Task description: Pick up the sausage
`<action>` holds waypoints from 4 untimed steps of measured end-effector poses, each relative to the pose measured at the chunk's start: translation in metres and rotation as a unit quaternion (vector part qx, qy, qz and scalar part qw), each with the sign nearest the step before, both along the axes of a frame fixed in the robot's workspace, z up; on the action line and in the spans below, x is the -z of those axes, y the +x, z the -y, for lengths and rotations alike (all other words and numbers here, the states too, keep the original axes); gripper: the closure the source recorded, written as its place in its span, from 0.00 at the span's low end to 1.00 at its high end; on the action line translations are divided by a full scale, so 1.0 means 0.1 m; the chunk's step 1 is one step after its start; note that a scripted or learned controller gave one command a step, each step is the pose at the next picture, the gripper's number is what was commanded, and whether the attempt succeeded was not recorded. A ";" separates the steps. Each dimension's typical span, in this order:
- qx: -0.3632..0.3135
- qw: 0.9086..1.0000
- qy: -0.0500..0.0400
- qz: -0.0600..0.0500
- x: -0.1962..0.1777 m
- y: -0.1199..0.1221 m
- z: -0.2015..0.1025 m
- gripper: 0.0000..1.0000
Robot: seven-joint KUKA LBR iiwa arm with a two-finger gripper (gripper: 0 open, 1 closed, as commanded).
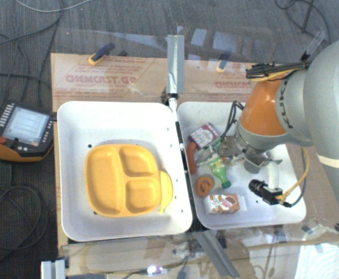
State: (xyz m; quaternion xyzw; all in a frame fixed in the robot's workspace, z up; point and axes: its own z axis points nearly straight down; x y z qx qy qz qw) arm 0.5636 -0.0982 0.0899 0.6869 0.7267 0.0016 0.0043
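Seen from above at a slant, the brown bench (99,83) carries two shallow white bins side by side. The left white bin (70,156) holds a yellow plastic compartment tray (122,179) with three sections, lying flat near the middle of the bin, its right rim close to the bin's right wall.

The right white bin (291,214) holds the small things. The sausage, a reddish-brown elongated piece (191,156), lies against the bin's left wall, roughly halfway along that wall and running lengthwise beside it. Just right of it, nearer the back edge, sits a small maroon and white packet (203,136). A brown ring-shaped doughnut (204,185) lies toward the front, near the left wall, and touching or just beside its right side is a green plastic bottle (219,174), tilted. Near the front edge lies a red and white printed packet (223,203).

The grey arm with its orange band (262,109) reaches in over the right bin's back right part. The hand (227,153) hangs low over the middle of this bin, just beside the green bottle and the maroon packet, apart from the sausage. Its parts blur with the clutter below, so how far it is open cannot be told, and nothing can be seen held in it. A black cable connector (265,192) with a yellow lead hangs over the bin's right front part.

On the floor left of the bench rests an orange and grey control pendant (21,131).
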 end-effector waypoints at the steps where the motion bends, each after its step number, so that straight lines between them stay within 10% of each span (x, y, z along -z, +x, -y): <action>1: 0.171 0.985 0.001 0.001 0.01 0.79 0.15 0.00; 3: 0.297 0.955 -0.004 -0.011 0.02 0.90 0.08 0.00; 4: 0.246 0.969 0.001 0.000 0.01 0.09 0.50 0.00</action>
